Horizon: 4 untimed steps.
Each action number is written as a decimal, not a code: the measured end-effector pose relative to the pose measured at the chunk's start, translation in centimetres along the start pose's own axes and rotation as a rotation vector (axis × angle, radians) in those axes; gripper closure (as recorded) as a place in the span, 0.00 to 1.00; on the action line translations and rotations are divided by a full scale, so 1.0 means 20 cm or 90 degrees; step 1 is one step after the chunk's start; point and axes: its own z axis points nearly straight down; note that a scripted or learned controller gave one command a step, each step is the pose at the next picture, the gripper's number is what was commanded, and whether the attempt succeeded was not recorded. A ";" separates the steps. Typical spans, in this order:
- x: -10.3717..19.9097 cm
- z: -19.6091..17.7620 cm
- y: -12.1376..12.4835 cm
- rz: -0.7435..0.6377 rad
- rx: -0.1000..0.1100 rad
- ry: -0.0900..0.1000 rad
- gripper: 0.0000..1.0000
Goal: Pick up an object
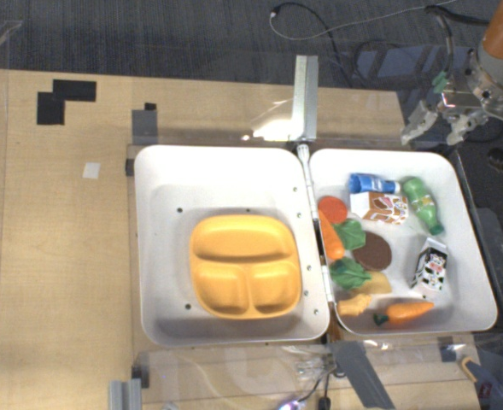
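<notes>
On the left we see the yellow divided tray (pixel 245 264) alone in its bin. Rightward, toy food crowds the right bin (pixel 466 196); neighbours may jam a grasp. Our pincer (pixel 443 120) hovers beyond its rim, spread, empty.

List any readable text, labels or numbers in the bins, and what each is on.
None can be read.
Brown and white carton: printed front, too blurred to read.
Blue packet: white patch, no letters legible.
Black and white cow-patterned carton: markings only, no legible words.
Green bottle: no label visible.
Yellow compartment tray: plain, no text.
</notes>
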 end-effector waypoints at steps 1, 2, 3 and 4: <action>-0.24 0.73 -0.14 0.049 -0.001 -0.001 0.00; -0.21 0.95 -0.18 0.050 -0.002 -0.001 0.00; -0.20 0.88 -0.16 0.049 -0.007 -0.001 1.00; 0.25 0.43 -0.17 0.104 -0.001 0.001 1.00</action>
